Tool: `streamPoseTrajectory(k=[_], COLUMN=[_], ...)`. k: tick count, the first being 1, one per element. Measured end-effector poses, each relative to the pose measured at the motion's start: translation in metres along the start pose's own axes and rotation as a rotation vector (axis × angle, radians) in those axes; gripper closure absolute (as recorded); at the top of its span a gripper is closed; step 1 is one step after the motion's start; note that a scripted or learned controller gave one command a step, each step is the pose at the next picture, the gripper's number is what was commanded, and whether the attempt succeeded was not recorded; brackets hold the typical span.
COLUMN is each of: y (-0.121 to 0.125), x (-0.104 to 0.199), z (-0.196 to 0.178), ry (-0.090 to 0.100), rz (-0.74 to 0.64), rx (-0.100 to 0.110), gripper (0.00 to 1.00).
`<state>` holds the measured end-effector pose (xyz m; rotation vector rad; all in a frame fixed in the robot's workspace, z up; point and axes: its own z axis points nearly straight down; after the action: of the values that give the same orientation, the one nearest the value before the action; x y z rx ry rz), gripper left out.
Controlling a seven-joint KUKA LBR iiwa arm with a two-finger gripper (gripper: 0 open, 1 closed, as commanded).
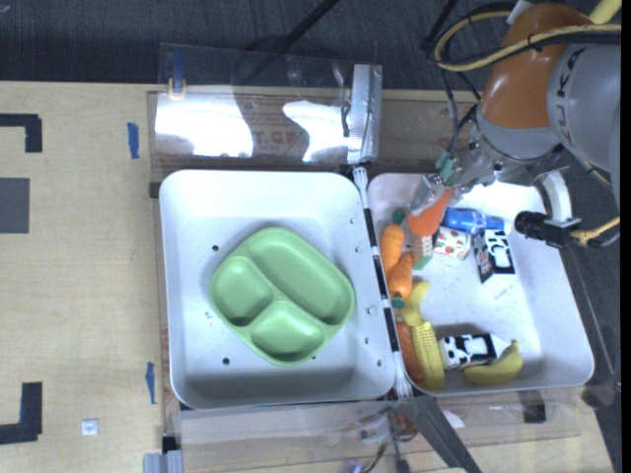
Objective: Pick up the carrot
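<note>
Now | pincer [441,187] clamped on tapered orange carrot [430,215] | glossy white bin [552,308] | sectioned green plate [281,294]

The grey arm with the orange band [552,77] was cut off by the top and right edges, so its base lay out of view. Its two-finger gripper [446,179] was small and blurred against the clutter; whether anything sat between its parts could not be told. The orange tapered carrot [428,217] ran up beneath the gripper, its upper end hidden. A second orange item [409,348] along the right white bin's [552,363] left wall was partly covered by a yellow corn cob [426,351]. Print on the small cartons [493,249] was too small to read.
</note>
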<state>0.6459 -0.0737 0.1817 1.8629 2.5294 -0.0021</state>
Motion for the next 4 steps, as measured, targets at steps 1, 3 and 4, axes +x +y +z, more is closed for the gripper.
streamPoseTrajectory(k=[1, 3, 4], y=[-0.003, 0.007, 0.016], x=[0.064, 0.068, 0.034], z=[0.0, 0.001, 0.0], ry=[0.003, 0.002, 0.0], rz=[-0.015, 0.137, 0.217], rx=[0.004, 0.005, 0.001], gripper=[1.0, 1.0, 1.0])
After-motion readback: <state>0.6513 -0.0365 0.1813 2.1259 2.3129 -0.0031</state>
